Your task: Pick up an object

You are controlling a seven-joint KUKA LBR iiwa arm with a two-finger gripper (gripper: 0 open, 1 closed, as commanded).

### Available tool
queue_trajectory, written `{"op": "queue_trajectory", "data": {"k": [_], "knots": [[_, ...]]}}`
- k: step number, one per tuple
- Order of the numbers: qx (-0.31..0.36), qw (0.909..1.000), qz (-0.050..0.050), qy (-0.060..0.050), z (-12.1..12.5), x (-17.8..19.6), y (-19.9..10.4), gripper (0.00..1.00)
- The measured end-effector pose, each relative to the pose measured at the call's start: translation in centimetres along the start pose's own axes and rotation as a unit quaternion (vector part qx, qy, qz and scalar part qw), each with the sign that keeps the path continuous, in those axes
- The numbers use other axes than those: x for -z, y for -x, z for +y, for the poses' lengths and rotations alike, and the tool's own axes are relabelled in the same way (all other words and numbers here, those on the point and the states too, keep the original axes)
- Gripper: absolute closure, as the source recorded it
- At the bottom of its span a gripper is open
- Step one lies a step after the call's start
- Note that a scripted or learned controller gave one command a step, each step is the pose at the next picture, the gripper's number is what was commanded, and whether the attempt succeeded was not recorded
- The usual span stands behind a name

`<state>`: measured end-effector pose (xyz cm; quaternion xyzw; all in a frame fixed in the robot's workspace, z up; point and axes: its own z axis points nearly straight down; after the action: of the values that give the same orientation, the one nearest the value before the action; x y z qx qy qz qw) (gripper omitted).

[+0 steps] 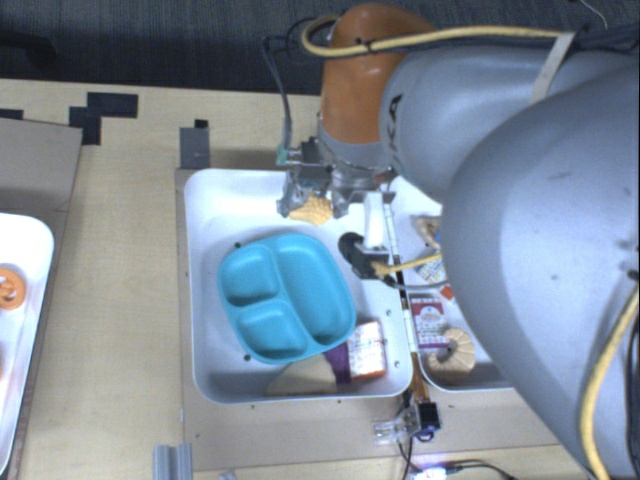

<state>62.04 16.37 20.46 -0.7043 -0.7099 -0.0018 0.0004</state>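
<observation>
I see my hand point(318, 204) down at the bin's point(200, 268) upper edge near frame centre, fingers apparently straddling a small tan object point(314, 210), likely light and crumbly, best pinched across its middle, the blue tray point(285, 298) just below.

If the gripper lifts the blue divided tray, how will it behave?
The blue divided tray looks like stiff moulded plastic, so probably rigid and light. Its smooth, glossy surface may slip between fingers. It is wide and shallow, so gripped at one rim it would likely tilt.
</observation>
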Motion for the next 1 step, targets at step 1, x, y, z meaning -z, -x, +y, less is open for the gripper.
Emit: {"op": "queue_trajectory", "data": {"k": [1], "knots": [[0.000,1.0000,-0.001,0.000,4.89,0.52,-5.09,1.00]]}}
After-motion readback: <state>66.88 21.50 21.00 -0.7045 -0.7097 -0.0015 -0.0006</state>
